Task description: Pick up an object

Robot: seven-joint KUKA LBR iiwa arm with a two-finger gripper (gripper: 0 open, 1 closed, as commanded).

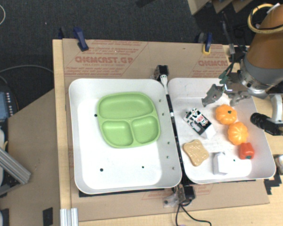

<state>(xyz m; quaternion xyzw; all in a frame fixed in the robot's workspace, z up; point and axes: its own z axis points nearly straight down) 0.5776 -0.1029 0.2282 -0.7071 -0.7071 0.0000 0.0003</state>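
Where the bench begins at the left, brown board (132, 55) lies under two shallow white bins set side by side, touching along their inner edges.

Left bin (80, 126): holds one green divided tray (128, 119), lying flat toward the bin's upper half. Tray has one long compartment at the top, two smaller ones below. All three compartments bare. White floor of the bin shows below the tray, with a few small dark dots.

Right bin (188, 91): several small things, loosely grouped toward centre and right.
- Black-and-white patterned item (197, 120), near the bin's left-centre, tilted.
- Tan toast-shaped piece (195, 152) below it, close to the left wall.
- Small white block (220, 163) just right of the toast, near the lower rim.
- Two orange pumpkin-like fruits: upper one (225, 114), lower one (237, 133), just beside each other on a diagonal.
- Red piece (246, 150) directly below the lower orange fruit, touching or nearly so.

Gripper (225, 94) hangs over the upper part of the right bin, above the upper orange fruit, fingers spread apart with nothing between them. Grey arm with orange band (269, 41) enters from the right.
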